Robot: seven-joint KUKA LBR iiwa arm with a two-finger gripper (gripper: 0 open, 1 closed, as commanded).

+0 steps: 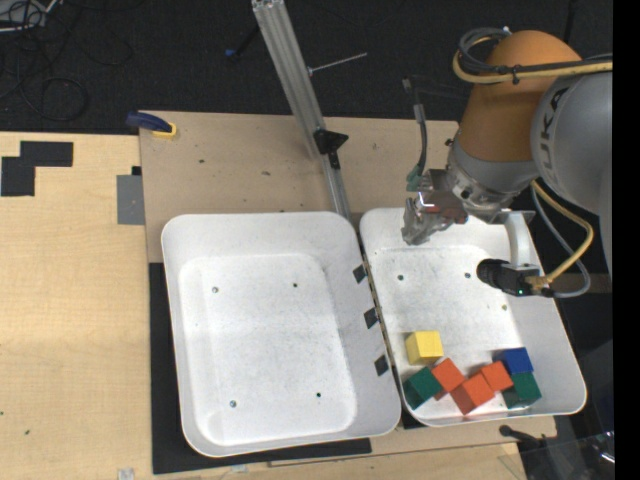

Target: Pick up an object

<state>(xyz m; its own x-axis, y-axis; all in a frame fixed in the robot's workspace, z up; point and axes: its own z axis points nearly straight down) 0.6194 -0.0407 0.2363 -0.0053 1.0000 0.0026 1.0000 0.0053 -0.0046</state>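
Found the gripper (424, 220) hanging over the far end of the right bin (455, 268), close to the rim nearest the metal rail (296, 80). Could not tell how far open it was; too small and dark against the wrist. Made out no block at its tip.

Counted the blocks bunched in the near corner of that same bin, well apart from the gripper: a yellow block (424, 345) standing slightly off on its own, a green block (421, 385) just below it, a red block (448, 374) touching the green one, two orange blocks (484, 384) pressed together, then a blue block (516, 360) and a second green block (521, 391) against the right wall. Saw the left bin (260, 328) beside it, bearing nothing to grasp.

Judged the pick not yet begun, with a long reach toward the near corner to come. Judged the crowding the chief risk: coming down among the touching blocks would likely land on a top face, or shove neighbours aside and close on nothing. Reckoned the wall-side blocks worse, with little room between them and the rim. Thought the yellow block the safest choice, though a skewed approach could tip it or push it into the pile.
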